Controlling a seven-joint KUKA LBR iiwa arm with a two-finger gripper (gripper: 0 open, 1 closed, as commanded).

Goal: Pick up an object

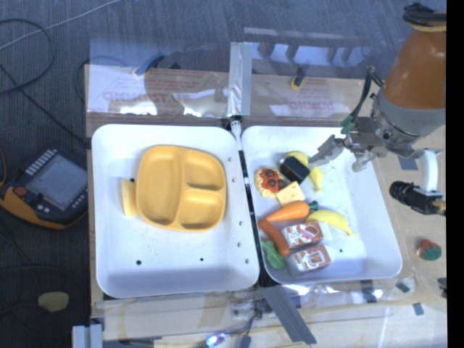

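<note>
From the camera above the bench, the grey arm's two-finger gripper [296, 168] is low in the right white bin [377, 220], its dark tip right against a small yellow plastic banana [313, 171] near the bin's far-left part — whether its jaws are apart or together I cannot tell. The banana looks light, stiff and smooth, likely slippery, so across its thick middle seems the best hold. Just beside it lie a yellow cheese wedge [291, 193] and an orange plastic carrot [289, 212].

Dark grey carpet [58, 49] surrounds the wooden bench [417, 223]; a cable [87, 9] crosses the floor.
</note>
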